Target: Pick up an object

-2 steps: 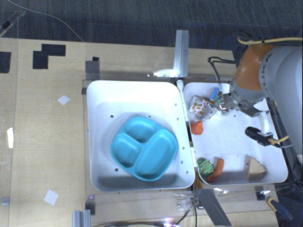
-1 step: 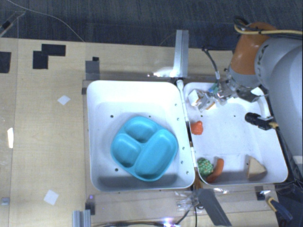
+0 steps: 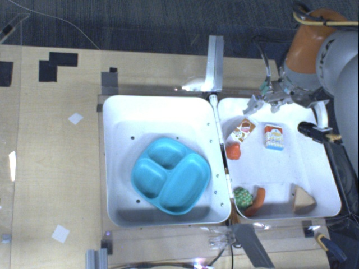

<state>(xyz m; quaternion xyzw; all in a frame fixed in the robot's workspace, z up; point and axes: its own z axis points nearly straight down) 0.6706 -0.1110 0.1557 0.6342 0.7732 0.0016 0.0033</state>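
Seen from above, the end effector point(image 3: 263, 101) hangs over the back of the right bin point(image 3: 320, 172), its fingers spread and holding nothing, near a small carton point(image 3: 274, 137) lying flat below. The carton looks light and stiff, best pinched across its narrow sides; a blue divided plate point(image 3: 171, 175) occupies the left bin point(image 3: 120, 150).

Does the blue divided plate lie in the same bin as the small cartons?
No, the blue divided plate lies in the left bin, the small cartons in the right bin.
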